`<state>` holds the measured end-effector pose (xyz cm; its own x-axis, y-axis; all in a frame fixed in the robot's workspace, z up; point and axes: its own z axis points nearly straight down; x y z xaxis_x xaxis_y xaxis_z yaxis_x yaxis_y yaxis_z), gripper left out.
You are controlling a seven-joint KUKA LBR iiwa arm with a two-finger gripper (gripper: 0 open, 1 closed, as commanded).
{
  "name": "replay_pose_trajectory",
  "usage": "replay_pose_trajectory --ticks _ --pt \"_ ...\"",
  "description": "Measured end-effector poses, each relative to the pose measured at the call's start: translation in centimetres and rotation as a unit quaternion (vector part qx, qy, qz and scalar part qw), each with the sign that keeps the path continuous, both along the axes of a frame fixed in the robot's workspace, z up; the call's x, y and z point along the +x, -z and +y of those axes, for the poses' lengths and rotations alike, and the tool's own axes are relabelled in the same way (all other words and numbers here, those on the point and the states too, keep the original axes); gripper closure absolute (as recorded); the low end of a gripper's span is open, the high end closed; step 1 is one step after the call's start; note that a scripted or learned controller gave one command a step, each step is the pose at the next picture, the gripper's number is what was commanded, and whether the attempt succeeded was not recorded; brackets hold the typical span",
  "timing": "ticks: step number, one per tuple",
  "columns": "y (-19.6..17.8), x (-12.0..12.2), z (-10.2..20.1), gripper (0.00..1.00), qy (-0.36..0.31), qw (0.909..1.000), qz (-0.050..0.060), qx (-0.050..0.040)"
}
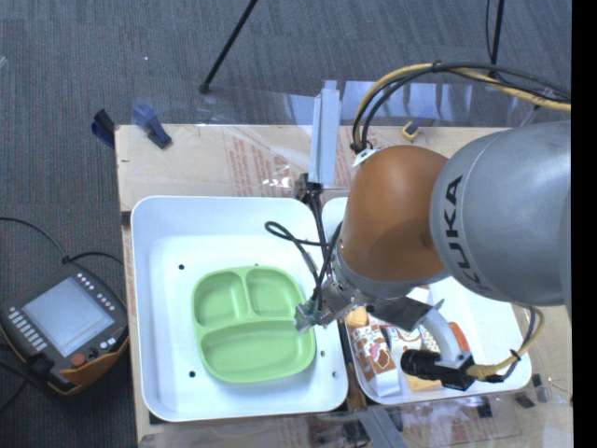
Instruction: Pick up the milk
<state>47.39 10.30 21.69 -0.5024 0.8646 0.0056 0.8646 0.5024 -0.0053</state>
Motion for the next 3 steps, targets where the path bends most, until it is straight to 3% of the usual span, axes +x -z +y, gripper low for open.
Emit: replay_pose_trajectory --ticks 3 --pt "-2.3 0.3 -0.8 1.00 0.010 0.9999 0.007 -0.0030"
